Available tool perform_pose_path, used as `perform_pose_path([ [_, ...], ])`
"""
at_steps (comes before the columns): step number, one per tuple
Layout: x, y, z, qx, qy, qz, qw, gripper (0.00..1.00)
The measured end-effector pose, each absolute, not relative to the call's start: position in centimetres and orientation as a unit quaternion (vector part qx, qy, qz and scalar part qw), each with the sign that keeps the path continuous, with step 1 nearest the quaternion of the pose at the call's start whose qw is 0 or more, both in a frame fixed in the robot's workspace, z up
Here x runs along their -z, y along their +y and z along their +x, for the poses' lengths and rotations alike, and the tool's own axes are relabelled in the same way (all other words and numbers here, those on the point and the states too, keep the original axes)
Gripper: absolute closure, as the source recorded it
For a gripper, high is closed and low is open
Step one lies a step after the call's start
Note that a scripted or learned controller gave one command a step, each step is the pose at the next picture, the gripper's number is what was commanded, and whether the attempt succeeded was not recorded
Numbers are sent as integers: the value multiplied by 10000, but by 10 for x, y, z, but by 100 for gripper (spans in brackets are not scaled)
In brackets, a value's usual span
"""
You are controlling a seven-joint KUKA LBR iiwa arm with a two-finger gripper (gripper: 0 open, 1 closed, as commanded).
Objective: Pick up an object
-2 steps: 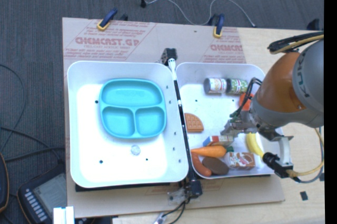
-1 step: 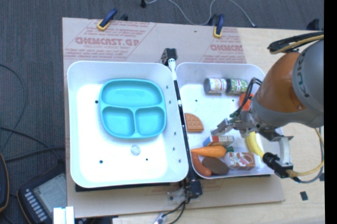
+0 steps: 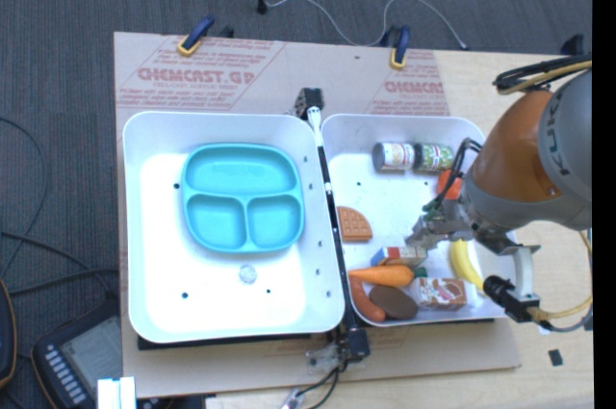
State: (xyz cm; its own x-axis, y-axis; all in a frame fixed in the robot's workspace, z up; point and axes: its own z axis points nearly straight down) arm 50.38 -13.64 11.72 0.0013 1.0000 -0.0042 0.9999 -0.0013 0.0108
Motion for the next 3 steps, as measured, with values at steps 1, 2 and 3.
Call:
perform_pose_path([
  [1, -117, -136, 504, -23, 7067, 7075, 54, 0],
  [2, -126, -136, 504, -23, 7069, 7073, 51, 100],
  [3, -126, -136, 504, -23, 7069, 7073, 51, 0],
])
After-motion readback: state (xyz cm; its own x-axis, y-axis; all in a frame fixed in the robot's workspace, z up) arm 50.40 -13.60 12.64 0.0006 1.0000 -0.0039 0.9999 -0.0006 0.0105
